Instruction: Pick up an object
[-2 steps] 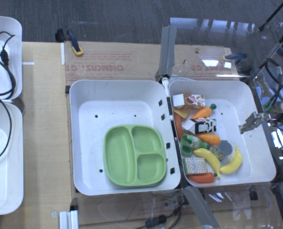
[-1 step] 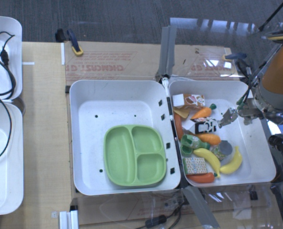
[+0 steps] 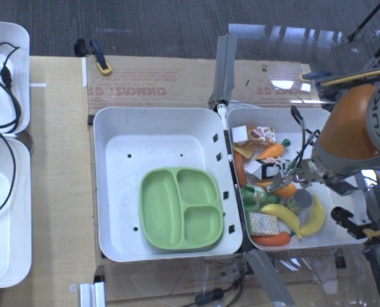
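Bananas (image 3: 303, 219), yellow, a curved pair, lie at the near edge of the right bin (image 3: 343, 240), closest to the camera among the heaped items; they are taken as the landmark for what follows.

Gripper (image 3: 281, 181): set low over the heap, up and to the left of the bananas, carried on the grey arm with its orange band (image 3: 351, 128) reaching in from the right. Whether the claw is apart or together cannot be told; the tips are lost against the clutter, and no item is seen between them.

Item nearest the claw: an orange piece (image 3: 286, 189), touching or just under the tips, directly above the bananas. Judged the likeliest thing to be picked; it lies straight below the claw, so the move wanted is a short descent rather than a sideways shift. Its long axis cannot be read.

Further items, outward from the bananas: green piece (image 3: 257, 197) to their left; patterned packet (image 3: 263, 223) just left and below; red-orange carrot-like piece (image 3: 271, 239) below, against the bin wall; orange carrot (image 3: 270, 151) and a small printed box (image 3: 260, 133) well above, at the far end.

Left bin (image 3: 113, 171): well left of the bananas, holding a green divided plate (image 3: 180, 207), flat, three compartments, apart from the arm.
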Controlling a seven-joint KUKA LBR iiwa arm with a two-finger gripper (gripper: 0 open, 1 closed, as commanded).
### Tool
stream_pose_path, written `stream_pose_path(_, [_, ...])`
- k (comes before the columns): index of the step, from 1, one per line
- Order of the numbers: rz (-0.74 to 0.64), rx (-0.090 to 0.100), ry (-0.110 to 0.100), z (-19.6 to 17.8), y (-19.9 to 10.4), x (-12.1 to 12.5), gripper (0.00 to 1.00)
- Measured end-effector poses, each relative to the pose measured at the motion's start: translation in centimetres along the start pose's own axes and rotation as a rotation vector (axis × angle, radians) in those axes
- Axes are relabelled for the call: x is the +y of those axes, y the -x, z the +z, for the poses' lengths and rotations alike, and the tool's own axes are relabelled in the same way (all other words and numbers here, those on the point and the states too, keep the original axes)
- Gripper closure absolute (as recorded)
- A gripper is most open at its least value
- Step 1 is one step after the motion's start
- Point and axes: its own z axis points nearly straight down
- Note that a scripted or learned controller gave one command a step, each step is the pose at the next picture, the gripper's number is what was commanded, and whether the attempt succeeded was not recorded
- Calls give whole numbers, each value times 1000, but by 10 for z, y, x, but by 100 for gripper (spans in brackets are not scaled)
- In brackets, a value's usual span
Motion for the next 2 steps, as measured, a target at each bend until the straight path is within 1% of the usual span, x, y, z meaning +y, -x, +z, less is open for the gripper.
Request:
stream_pose_path(1, [3,2,-5,-7,0,-1,100])
stream_pose_path(2, [310,0,-10,-144,-87,43,100])
